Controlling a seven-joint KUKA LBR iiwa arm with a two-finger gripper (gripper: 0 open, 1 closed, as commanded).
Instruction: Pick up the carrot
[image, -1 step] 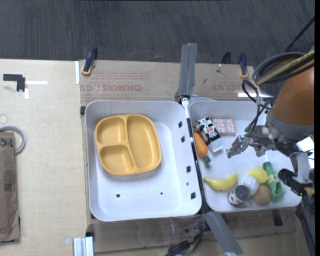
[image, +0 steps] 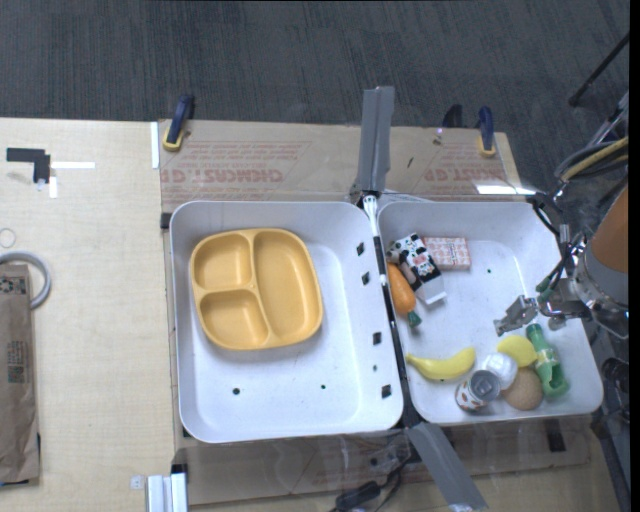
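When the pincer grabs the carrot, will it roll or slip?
The carrot looks round and tapered, so it could roll sideways if nudged. Its smooth, shiny skin may slip between the pincer tips. It lies against the bin wall, which probably limits rolling that way.

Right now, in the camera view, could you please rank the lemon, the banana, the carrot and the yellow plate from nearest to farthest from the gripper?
1. Lemon, just below the gripper, right bin.
2. Banana, lower left of it, same bin.
3. Carrot, at that bin's left wall.
4. Yellow plate, in the left bin.
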